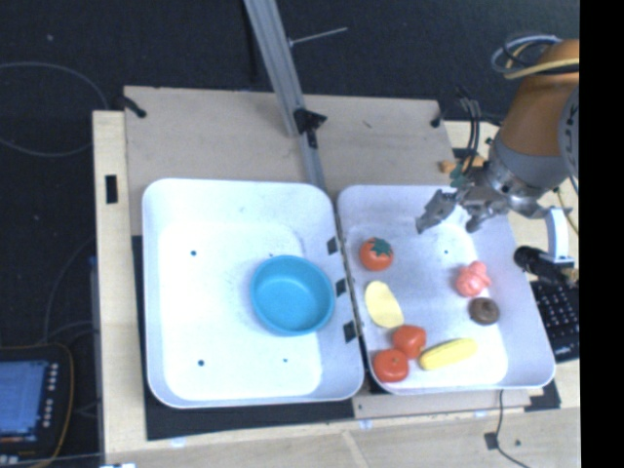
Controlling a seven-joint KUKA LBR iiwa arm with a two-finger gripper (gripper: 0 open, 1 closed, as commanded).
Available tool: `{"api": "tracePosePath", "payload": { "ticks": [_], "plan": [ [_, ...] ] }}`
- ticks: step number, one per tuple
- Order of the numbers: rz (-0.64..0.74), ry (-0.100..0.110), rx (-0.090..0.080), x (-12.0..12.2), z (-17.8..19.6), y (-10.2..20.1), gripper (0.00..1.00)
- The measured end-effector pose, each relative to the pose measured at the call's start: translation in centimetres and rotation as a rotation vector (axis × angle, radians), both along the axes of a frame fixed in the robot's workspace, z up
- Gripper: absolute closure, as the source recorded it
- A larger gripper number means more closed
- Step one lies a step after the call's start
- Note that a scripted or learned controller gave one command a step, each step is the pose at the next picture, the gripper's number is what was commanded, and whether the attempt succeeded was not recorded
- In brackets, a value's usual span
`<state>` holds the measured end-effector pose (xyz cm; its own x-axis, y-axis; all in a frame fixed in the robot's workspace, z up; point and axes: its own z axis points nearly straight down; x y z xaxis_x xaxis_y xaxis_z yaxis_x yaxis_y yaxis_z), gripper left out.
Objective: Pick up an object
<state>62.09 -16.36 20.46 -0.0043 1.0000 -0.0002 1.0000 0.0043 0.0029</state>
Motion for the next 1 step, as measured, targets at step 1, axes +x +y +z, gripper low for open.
{"api": "tracePosePath", "payload": {
  "ticks": [1],
  "plan": [
    [-0.005, 0.006, -0.003, -0.08, -6.35, -0.21, 0.0]
  ]
}}
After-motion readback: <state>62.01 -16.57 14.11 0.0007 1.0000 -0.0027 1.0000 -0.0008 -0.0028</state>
